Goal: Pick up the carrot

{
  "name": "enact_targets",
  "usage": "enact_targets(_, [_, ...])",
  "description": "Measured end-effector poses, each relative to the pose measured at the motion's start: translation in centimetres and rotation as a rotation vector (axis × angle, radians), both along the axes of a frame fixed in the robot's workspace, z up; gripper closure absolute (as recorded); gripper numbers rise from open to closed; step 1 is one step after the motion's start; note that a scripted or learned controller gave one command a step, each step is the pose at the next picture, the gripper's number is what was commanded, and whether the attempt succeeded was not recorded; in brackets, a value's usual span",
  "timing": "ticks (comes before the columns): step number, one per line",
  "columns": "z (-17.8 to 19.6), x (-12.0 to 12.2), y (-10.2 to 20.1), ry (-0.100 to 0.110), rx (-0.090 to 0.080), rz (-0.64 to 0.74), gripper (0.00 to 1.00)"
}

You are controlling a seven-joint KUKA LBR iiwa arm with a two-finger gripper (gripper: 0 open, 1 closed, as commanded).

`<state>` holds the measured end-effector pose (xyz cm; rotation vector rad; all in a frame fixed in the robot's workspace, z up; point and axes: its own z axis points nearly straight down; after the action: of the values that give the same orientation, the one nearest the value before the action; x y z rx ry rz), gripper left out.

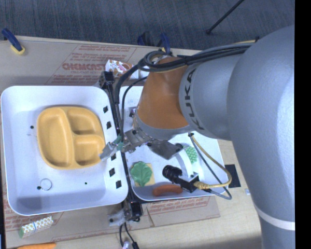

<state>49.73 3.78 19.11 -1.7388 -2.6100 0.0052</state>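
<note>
Reaching stage: the gripper (113, 148) hangs over the divide between the bins, gripping nothing visible; I cannot tell its state. The carrot (167, 190) lies right and nearer, so the arm must shift there, then descend.

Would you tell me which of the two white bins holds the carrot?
The right bin, under the arm. The carrot lies along its near edge, beside a green leafy piece. The left bin holds a yellow divided tray instead.
</note>
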Motion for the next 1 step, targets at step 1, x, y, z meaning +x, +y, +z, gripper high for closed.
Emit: enact_targets(1, [6.81,5.45,-3.86,-0.004,-0.002,-0.189,0.0])
